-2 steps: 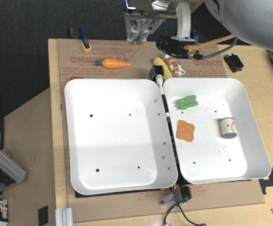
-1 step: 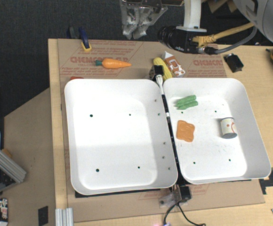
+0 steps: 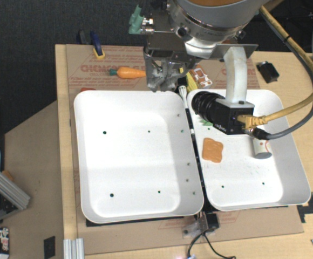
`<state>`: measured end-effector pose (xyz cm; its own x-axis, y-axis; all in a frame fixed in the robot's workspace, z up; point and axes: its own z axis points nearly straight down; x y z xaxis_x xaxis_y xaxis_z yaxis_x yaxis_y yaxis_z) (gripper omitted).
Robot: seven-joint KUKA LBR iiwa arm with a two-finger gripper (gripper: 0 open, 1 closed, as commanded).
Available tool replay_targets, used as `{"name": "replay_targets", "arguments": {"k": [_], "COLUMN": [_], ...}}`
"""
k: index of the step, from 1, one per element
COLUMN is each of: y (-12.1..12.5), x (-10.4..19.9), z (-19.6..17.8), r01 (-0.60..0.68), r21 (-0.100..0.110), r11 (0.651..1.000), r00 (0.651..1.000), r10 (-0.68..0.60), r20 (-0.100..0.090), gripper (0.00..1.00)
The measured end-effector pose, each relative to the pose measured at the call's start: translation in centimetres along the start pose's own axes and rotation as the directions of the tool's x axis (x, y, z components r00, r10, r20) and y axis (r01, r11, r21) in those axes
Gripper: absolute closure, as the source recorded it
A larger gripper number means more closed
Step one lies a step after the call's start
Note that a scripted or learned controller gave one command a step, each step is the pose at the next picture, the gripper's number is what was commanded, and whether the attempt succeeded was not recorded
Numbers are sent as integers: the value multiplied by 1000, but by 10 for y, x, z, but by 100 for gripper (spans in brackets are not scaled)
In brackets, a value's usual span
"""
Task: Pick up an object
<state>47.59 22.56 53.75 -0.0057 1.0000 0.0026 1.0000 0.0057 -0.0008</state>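
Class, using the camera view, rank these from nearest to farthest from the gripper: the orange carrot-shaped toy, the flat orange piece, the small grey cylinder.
Gripper, beyond the bins' far edge.
1. Orange carrot-shaped toy, on the bench just left.
2. Flat orange piece, in the right bin.
3. Small grey cylinder, further right.

Both bins, the left bin and the right bin, are plain white with small dark dots. An orange waffle-patterned piece lies in the right one beside a grey cylinder. The bench board is tan with faded red lettering; an orange carrot with a green tip rests on it.
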Motion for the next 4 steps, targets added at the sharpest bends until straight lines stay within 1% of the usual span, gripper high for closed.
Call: {"name": "replay_targets", "arguments": {"k": [1,2,3,4], "y": [24,23,24,24], "x": [-176,-166,-166,-166], "z": [1,2,-9,-9], "r01": [-23,-6,-6,-5], "r21": [-1,1,-3,-1], "r11": [1000,1000,1000,1000], "r00": [1000,1000,1000,1000], "r10": [23,6,6,5], "r20": [7,3,3,3], "gripper": [100,0,100,0]}}
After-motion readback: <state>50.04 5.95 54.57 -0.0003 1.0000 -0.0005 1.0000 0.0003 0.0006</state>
